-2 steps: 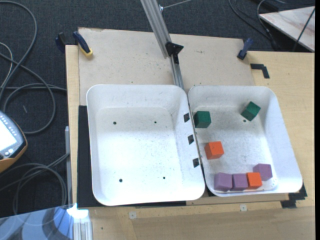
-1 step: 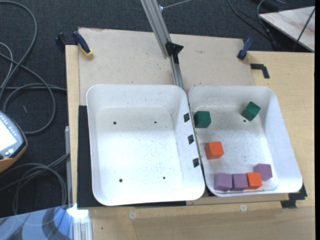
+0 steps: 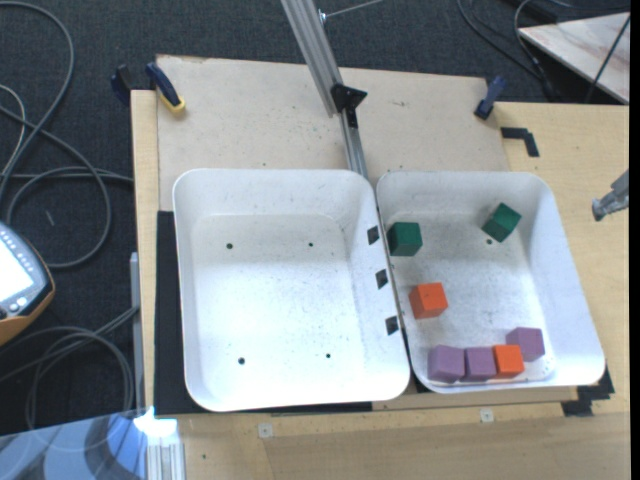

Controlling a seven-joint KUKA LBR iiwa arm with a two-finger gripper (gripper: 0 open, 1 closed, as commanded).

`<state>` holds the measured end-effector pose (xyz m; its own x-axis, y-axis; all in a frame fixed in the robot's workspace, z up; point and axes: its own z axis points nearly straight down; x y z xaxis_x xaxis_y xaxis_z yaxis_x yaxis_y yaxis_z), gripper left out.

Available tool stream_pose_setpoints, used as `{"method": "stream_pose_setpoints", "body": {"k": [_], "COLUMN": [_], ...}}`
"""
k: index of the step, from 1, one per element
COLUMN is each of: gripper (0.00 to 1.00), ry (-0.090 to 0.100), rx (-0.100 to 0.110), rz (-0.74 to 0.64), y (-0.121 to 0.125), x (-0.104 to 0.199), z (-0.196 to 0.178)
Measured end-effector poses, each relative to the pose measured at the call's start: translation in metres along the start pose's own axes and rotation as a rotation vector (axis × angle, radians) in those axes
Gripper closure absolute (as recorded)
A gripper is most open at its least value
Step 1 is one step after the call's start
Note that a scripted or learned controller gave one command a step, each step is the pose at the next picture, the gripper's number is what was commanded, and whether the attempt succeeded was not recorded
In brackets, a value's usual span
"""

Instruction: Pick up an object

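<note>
The right bin (image 3: 560, 268) holds several small cubes. One green cube (image 3: 404, 238) sits by the bin's left wall and another green cube (image 3: 501, 222) lies toward the back right. An orange cube (image 3: 428, 300) rests alone near the middle. Along the front wall stand a purple cube (image 3: 447, 363), a second purple cube (image 3: 480, 362), an orange cube (image 3: 509, 359) and a third purple cube (image 3: 527, 343), packed close together. A grey part of my gripper (image 3: 612, 200) pokes in at the right edge, outside the bin and well right of the cubes, with nothing seen in it.
The left bin (image 3: 200, 268) stands beside the right one, their walls touching. A slanted metal pole (image 3: 315, 43) rises from the back of the bench between them. Blue clamps (image 3: 165, 86) (image 3: 489, 98) grip the board's far corners. Cables lie on the floor at left.
</note>
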<state>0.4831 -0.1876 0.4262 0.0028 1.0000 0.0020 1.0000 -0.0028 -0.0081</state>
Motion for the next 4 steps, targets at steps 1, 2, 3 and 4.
{"method": "stream_pose_setpoints", "body": {"k": [1, 2, 3, 4], "gripper": [0.00, 0.00, 0.00, 1.00], "ry": [0.000, -0.001, -0.006, -0.005], "rx": [-0.006, -0.013, -0.020, -0.016], "rz": [-0.008, -0.010, -0.002, -0.004], "y": [0.011, 0.005, 0.045, 0.045], "x": [0.046, 0.102, 0.062, 0.063], "z": [0.019, 0.000, -0.129, -0.136]}}
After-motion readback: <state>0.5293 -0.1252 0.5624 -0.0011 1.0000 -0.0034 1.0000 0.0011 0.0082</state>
